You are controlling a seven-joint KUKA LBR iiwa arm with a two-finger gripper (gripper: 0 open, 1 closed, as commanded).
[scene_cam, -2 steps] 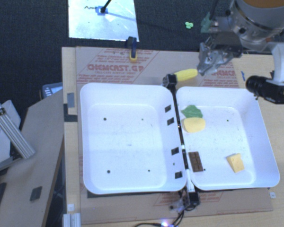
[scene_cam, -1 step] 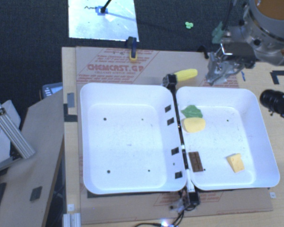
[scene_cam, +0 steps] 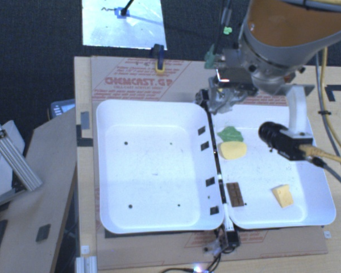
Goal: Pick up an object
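The right bin (scene_cam: 321, 206) holds a green crumpled piece (scene_cam: 231, 133), a pale yellow rounded object (scene_cam: 233, 150) just below it, a small brown block (scene_cam: 235, 194) near the divider, and a yellow wedge (scene_cam: 283, 196) toward the front right. My gripper (scene_cam: 223, 102) hangs over the far left corner of the right bin, a little above and behind the green piece. Nothing shows between its fingers.
The left bin (scene_cam: 105, 124) lies beside the right one, joined by black clips (scene_cam: 206, 147) along the divider. A cardboard sheet (scene_cam: 136, 79) lies under both bins. A shiny metal plate (scene_cam: 124, 16) sits at the back.
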